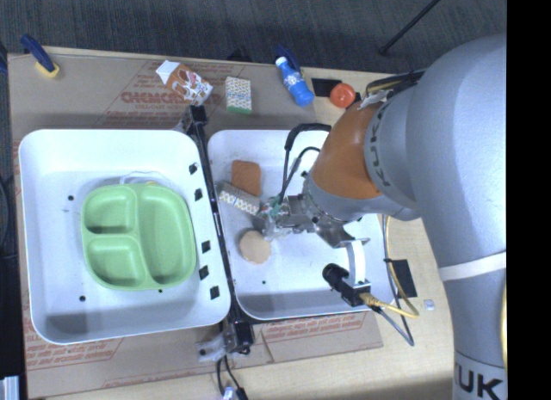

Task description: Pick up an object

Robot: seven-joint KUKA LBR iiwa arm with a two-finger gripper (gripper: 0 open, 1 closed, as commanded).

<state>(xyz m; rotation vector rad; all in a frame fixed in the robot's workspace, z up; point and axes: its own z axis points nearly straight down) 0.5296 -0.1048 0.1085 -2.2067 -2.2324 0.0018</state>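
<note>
Gripper (274,215): metal look, wiring exposed, dull finish. Arm (448,157) behind it: smooth grey shell, satin sheen; orange band (344,162) glossy. Bin (301,299) beneath gripper: smooth white plastic, slight gloss. Tan round object (254,248) just below gripper: matt, soft-looking. Green tray (138,235) well left of gripper: smooth plastic. Bench (129,89): matt printed cardboard.

A cardboard-covered bench (129,101) carries two shallow white bins side by side, the left bin (43,183) and the right bin (284,304). Along its upper edge lie a blue-and-yellow clamp (40,56) at upper left, a snack packet (183,83), a small box (238,95), a blue bottle (294,81) and an orange ball (343,95).
</note>
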